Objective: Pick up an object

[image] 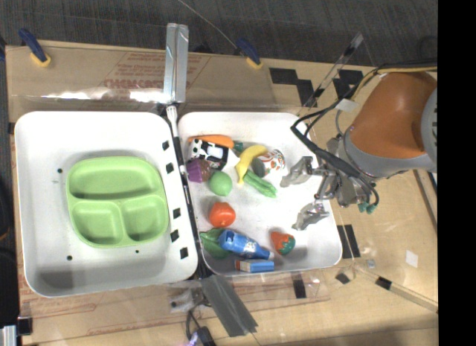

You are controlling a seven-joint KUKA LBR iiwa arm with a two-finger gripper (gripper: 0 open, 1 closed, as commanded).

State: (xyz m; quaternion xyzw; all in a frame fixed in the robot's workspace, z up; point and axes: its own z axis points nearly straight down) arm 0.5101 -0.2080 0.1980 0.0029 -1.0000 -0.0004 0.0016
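Arm enters from the right, orange band [390,117] above the wrist, over the right edge of the right bin [312,132]. Gripper [303,192] sits low over the bin's right side; its two fingers are spread apart, one near the upper right cluster, one lower, with bare white bin floor between them. Nothing between the fingers.

Right bin contents, all toy-like items: yellow banana [249,160] upper middle, leaning against a small white cup with red print [274,161]. Green pickle-shaped piece [260,184] just below the banana. Carrot [212,141] at the top left, beside a black-and-white item [208,153]. Purple piece [197,170] against the left wall, green ball [220,183] just beside it. Red tomato [222,213] centre left. Blue bottle [244,245] lying flat near the bottom, on a green leafy piece [210,241]. Small blue block [255,266] at the bottom rim. Strawberry [282,242] lower right, nearest the gripper's lower finger, apart from it.

Left bin [44,132] holds a green divided tray [117,200], three compartments.

Both bins rest on the cardboard-covered bench [223,73].
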